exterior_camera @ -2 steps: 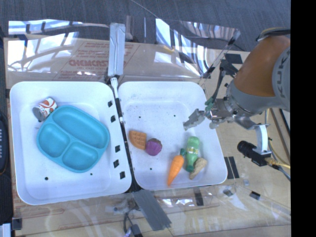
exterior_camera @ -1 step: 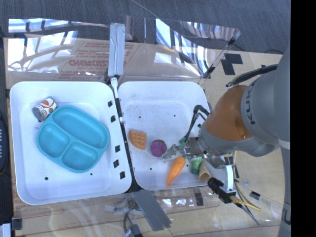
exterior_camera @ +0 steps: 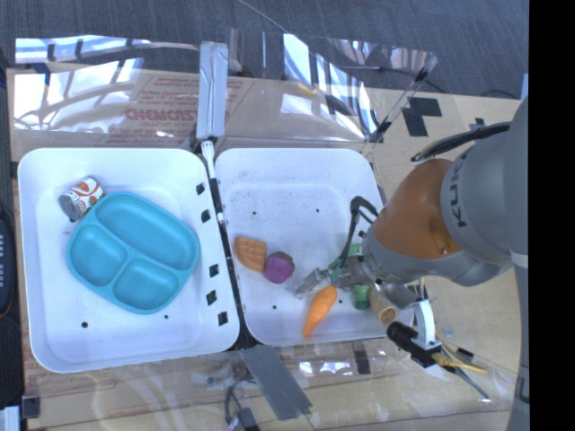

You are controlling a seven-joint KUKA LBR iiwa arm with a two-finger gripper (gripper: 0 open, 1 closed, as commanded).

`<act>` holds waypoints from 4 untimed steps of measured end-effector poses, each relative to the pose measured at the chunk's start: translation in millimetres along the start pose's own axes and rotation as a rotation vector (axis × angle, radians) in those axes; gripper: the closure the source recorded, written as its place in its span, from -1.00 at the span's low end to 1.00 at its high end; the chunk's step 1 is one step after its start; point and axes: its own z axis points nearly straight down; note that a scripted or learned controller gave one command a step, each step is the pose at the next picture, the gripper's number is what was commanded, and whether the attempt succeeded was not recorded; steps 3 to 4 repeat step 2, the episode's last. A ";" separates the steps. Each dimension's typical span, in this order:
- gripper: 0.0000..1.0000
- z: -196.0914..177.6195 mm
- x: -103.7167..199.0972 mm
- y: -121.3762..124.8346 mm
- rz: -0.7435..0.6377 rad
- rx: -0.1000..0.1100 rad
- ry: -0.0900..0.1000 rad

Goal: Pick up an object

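We are working over the right bin (exterior_camera: 269, 173), and the carrot (exterior_camera: 320, 310) is serving as our landmark: it is lying tilted near that bin's front wall, tip pointing down toward the front edge. Our end effector (exterior_camera: 316, 281) is sitting low just above and touching or nearly touching the carrot's broad upper end; we cannot tell whether it is spread or closed, because the metallic tip is blurring into the carrot and the green piece (exterior_camera: 357, 287) beside it. We are judging the carrot to be the likeliest target, and nothing is visibly gripped yet. The main risk, as we are reading it, is that a close here is pinching only the carrot's rounded top, so it could be squirting out or rolling toward the wall. A second risk is crowding: the purple ball (exterior_camera: 279, 266) is lying just left of the carrot's top, with the orange wafer (exterior_camera: 251, 253) touching it farther left, and either could be getting nudged or caught instead. The blue plate (exterior_camera: 133, 251) and the can (exterior_camera: 80, 197) are lying well apart in the left bin (exterior_camera: 40, 330), out of the way.
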 end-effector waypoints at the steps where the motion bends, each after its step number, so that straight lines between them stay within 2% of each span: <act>1: 1.00 -11.5 -2.4 3.0 -0.003 -0.007 -0.006; 2: 1.00 -100.7 90.6 18.7 0.018 -0.005 -0.006; 4: 1.00 -100.7 90.6 18.7 0.018 -0.005 -0.006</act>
